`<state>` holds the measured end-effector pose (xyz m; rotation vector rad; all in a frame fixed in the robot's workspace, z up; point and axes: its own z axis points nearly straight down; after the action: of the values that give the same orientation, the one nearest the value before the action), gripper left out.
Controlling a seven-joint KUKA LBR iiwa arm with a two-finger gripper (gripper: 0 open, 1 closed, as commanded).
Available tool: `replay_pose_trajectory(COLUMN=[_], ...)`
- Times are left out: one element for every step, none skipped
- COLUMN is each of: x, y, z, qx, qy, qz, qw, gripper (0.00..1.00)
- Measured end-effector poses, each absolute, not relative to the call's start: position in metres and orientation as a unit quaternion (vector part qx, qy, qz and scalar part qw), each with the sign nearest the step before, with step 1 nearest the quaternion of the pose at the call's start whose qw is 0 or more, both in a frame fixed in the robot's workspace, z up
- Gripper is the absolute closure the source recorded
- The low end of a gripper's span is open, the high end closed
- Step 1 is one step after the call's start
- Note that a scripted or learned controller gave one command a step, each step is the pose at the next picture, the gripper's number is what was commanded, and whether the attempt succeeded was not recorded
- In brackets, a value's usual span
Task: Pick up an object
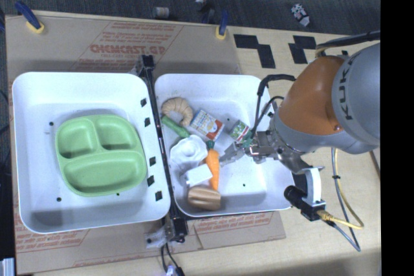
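White plastic forms both shallow bins on the cardboard-covered worktop (77,42). The left bin (29,139) holds a green divided plate (100,155), lying flat near its middle. The right bin (249,194) carries a loose cluster of toy food along its left half: a tan croissant (178,108) at the top, a green stick-like piece (173,126) just below it, a small carton with an orange label (206,123), a white cup (185,150), an orange carrot (213,169) lying nearly upright in the view, a white block (197,176) touching it, and a brown bread roll (204,198) near the front wall. A small green-labelled packet (240,130) sits to the right of the carton. The arm's hand (234,152) reaches in low over the right bin, just beside the carrot's top end. Whether its fingers are released or clenched, I cannot tell.
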<state>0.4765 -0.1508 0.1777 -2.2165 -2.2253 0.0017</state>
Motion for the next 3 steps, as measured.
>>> replay_pose_trajectory(x=[0.481,0.482,0.482], y=[-0.15,-0.149,-0.149], z=[0.11,0.12,0.12], qx=[-0.706,-0.703,-0.703], qy=[-0.709,-0.711,-0.711], qz=[-0.0027,-0.0025,-0.0025], qw=[-0.006,-0.006,-0.006], gripper=[0.0,1.0,0.0])
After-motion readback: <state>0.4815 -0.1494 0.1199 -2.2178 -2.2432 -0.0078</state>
